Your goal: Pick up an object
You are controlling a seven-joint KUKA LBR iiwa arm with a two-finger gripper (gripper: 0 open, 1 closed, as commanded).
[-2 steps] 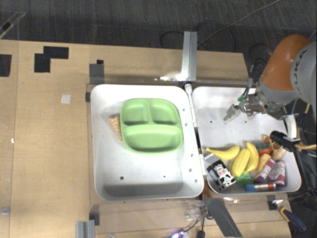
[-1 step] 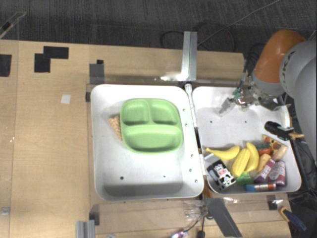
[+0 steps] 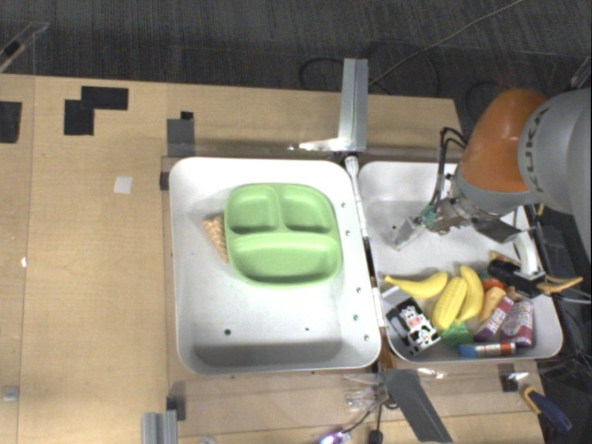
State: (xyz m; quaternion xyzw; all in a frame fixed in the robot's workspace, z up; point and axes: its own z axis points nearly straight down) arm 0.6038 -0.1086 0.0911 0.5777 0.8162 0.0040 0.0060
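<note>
Camera view recorded the grey two-finger gripper (image 3: pixel 407 232), grip state indeterminate, hovering in the right white bin (image 3: pixel 393 188), best lowered squarely onto the near yellow bananas (image 3: pixel 449 292).

Single fixed camera above bench (image 3: pixel 83 276), looking down aslant (both bins framed).

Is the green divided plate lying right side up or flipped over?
Right side up. The green divided plate lies flat in the left bin, its three hollow compartments facing the camera.
</note>
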